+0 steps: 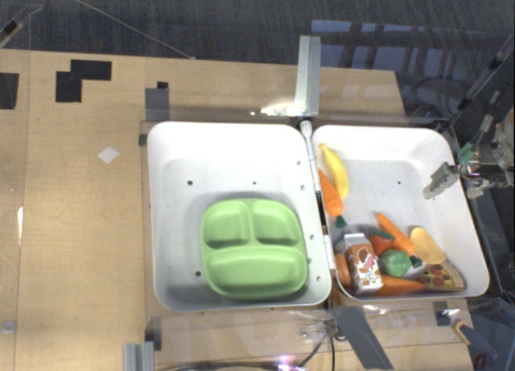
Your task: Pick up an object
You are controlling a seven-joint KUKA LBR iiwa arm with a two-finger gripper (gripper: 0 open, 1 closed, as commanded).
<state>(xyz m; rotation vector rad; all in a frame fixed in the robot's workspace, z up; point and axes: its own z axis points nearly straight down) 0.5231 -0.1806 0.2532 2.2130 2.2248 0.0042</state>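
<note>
In the camera view we saw two white bins side by side. The left bin (165, 200) held a green divided tray (254, 247) sitting toward its 6 o'clock side. The right bin (402, 152) held the clutter we could pick from: a yellow banana (335, 171) at about 10 o'clock near the shared wall, an orange carrot (330, 197) just below it, and a tight pile at 6 o'clock — a small carton (364, 265), a green round item (395, 262), another carrot (393, 232) and a tan piece (426, 244).

The gripper (445, 176) sat at the right bin's 3 o'clock rim, high and well apart from every object. At that size and angle we could not tell how wide it stood, and we saw nothing in it.

We judged the risks as follows. The pile was packed, pieces touching or overlapping, so a descent there could land on two things at once or nudge one aside and close on air. The banana and the first carrot lay hard against the dividing wall — a finger could strike that wall or find no room on the far side. The round green piece looked likely to roll out of a pinch.
</note>
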